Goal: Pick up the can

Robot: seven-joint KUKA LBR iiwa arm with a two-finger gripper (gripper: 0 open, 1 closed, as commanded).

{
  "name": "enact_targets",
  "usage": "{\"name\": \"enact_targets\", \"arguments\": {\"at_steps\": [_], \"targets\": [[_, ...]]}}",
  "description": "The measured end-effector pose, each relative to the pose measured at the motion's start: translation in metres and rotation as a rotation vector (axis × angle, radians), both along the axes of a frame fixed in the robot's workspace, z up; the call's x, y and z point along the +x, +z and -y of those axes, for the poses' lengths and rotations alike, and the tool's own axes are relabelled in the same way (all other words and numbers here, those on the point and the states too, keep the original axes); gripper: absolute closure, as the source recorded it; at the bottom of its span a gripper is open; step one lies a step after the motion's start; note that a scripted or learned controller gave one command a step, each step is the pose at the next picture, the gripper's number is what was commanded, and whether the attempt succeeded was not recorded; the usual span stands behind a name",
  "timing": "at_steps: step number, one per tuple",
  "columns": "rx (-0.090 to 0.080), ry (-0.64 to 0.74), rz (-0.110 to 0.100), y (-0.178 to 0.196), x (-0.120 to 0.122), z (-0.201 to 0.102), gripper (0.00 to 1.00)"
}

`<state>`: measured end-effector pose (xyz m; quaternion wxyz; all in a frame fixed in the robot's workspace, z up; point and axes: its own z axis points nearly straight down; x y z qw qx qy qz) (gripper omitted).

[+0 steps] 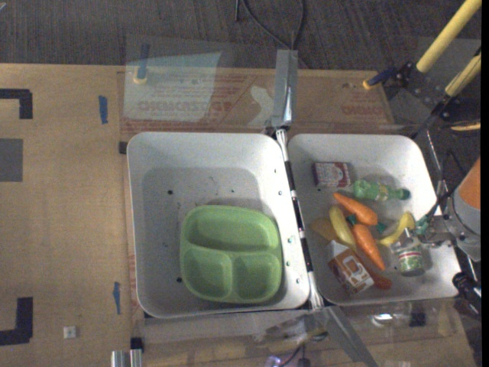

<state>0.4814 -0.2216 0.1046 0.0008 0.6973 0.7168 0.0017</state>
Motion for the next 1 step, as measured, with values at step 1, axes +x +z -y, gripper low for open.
{"name": "enact_targets", "arguments": {"at_steps": [1], "targets": [[-0.002, -0.139, -0.003, 0.1315, -0.0009, -0.0744, 1.0]]}}
